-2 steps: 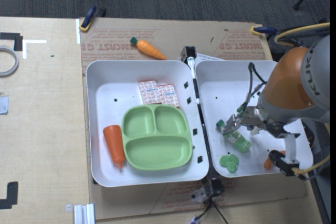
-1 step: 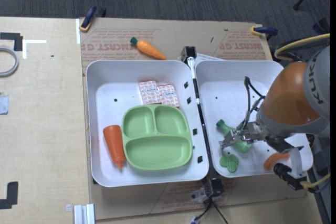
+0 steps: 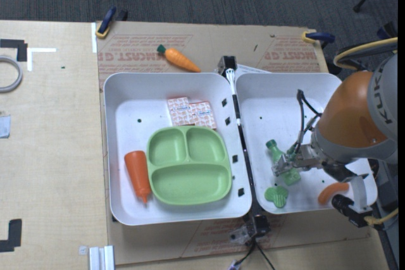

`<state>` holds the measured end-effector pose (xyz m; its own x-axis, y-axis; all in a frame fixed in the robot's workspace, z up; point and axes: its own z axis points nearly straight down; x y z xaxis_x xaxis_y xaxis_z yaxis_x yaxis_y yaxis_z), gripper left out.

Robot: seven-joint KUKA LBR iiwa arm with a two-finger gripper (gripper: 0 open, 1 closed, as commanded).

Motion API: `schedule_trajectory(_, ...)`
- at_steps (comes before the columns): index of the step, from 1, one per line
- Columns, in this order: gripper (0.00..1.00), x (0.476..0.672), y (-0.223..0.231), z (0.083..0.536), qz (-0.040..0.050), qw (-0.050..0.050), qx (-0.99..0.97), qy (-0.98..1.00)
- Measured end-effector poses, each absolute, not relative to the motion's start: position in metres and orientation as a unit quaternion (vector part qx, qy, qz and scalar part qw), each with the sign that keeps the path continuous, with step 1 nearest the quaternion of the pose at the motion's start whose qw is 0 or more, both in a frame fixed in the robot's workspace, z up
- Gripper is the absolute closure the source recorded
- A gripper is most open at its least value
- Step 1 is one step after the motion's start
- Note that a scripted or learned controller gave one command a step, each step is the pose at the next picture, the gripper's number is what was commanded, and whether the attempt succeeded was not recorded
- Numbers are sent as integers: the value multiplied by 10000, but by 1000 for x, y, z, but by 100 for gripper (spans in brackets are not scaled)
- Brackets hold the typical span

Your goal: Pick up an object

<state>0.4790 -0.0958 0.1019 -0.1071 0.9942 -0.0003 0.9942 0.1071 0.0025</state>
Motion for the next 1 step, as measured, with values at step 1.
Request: schedule_trajectory(1, 100, 479, -60, 213, 3, 10, 7584, 6518)
